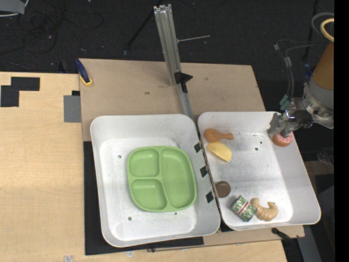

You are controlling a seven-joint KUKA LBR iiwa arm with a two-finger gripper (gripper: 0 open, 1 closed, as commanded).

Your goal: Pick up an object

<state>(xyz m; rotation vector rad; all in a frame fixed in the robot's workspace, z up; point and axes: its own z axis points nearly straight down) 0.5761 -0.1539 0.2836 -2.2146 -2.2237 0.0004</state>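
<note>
While the gripper (281,127) hovers at the right bin's (256,212) two o'clock, a pink object (283,140) sits directly beneath. Whether it grips it, I cannot tell.

No text, number or brand is showing clearly enough to read; the small green can (241,208) in the right bin (305,212) is carrying a label too blurred to make out.

Bins (109,212): smooth white plastic. Plate (162,178): matt green plastic. Table (38,146): pale wood. Post (169,48): ribbed bare metal.
</note>
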